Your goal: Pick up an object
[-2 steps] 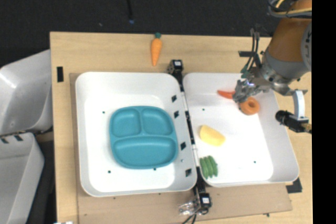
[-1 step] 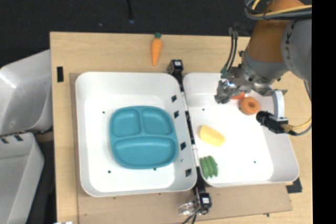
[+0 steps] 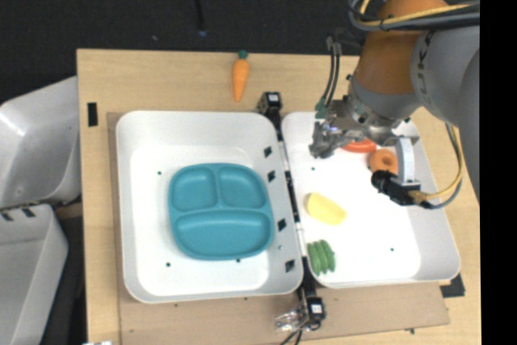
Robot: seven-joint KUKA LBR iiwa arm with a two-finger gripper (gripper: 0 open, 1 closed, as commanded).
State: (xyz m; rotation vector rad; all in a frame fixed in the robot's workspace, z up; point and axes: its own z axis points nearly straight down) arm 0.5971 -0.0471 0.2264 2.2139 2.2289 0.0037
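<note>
No writing or brand mark can be read anywhere on the bench (image 3: 97, 311); nearest the camera, a small tangle of metal and wire (image 3: 297, 317) sits at the front edge between the two bins, too small to make out; in the right bin (image 3: 420, 254) a green ridged piece (image 3: 321, 255) lies at the front left beside the dividing wall, and a yellow wedge (image 3: 325, 208) lies just behind it, apart from it; in the left bin (image 3: 137, 262) a teal divided plate (image 3: 220, 211) rests near the middle, its three compartments bare; further back in the right bin an orange and red object (image 3: 367, 148) is mostly hidden under the arm (image 3: 404, 52), so its shape is unclear; the gripper (image 3: 325, 138) hangs low over the back left of that bin, just beside that object, and whether it is spread or closed cannot be told; beyond the bins a toy carrot (image 3: 240, 76) lies on the bare wood, upright in the view, green end away; the arm's upper part is cut off at the right.
</note>
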